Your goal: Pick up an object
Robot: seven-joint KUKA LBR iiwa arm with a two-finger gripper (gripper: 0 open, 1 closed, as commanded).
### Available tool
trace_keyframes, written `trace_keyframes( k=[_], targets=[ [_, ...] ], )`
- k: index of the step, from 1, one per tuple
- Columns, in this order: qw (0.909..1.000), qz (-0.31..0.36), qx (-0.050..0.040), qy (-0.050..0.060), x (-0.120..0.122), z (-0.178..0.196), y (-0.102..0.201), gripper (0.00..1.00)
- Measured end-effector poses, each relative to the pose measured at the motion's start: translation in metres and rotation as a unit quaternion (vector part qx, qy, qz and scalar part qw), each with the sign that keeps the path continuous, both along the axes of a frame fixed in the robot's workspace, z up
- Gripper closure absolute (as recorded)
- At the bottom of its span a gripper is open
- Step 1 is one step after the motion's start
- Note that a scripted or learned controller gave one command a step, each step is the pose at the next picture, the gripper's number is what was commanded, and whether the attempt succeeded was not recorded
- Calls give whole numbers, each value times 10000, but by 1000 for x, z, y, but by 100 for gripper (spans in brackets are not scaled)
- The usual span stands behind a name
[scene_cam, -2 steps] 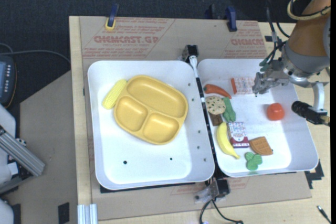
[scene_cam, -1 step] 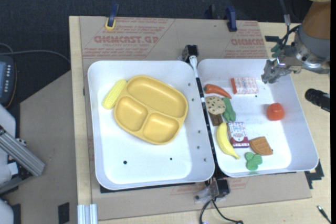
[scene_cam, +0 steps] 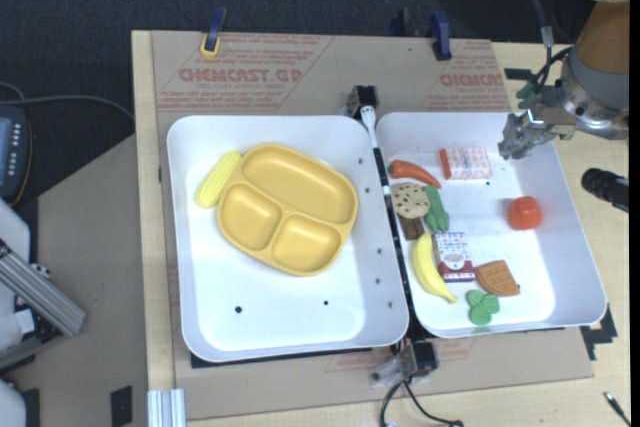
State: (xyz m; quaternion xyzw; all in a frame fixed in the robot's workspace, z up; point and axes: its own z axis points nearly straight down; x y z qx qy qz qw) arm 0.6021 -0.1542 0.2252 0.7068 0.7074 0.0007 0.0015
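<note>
Along the bench's near edge, at six o'clock, a black clip and loose cables [scene_cam: 410,370] sit where the two white bins meet. Just above them, the right bin [scene_cam: 560,300] holds its nearest items: a green piece [scene_cam: 482,306] at its six o'clock, touching a brown cracker-like piece [scene_cam: 497,278] just beside it at one o'clock. A banana [scene_cam: 430,267] lies along the bin's left wall, and a small red-and-white packet [scene_cam: 455,255] rests against it. Farther up, a round cookie [scene_cam: 409,201] overlaps a green pod shape [scene_cam: 437,213], with an orange carrot-like piece [scene_cam: 414,172] at twelve o'clock from the cookie. A red tomato-like ball [scene_cam: 524,212] sits alone toward three o'clock, well apart from the rest. A second white-and-red packet [scene_cam: 465,163] lies near the bin's far wall.

The left bin [scene_cam: 270,325] holds one yellow divided tray [scene_cam: 287,207] with three compartments, and one yellow corn cob [scene_cam: 217,179] touching the tray's ten o'clock edge.

The gripper [scene_cam: 516,137] hangs over the right bin's far corner at about one o'clock, just beside the far packet; nothing is visible between its fingers, and whether they are spread or closed cannot be told at this size. The arm [scene_cam: 600,65] is cut off by the right edge. Beyond the bins, two clamps, one yellow [scene_cam: 211,37] and one blue [scene_cam: 439,35], grip the brown board [scene_cam: 300,70] at its far edge.
</note>
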Motion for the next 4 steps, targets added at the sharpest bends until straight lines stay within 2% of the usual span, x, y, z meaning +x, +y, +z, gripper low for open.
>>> trace_keyframes(
  k=[2,3,4],
  targets=[
    [10000,16,21,32,-70,13,86,100],
    [10000,-3,16,43,-92,-11,101,100],
    [10000,1,3,4,-79,-6,102,100]
  ],
)
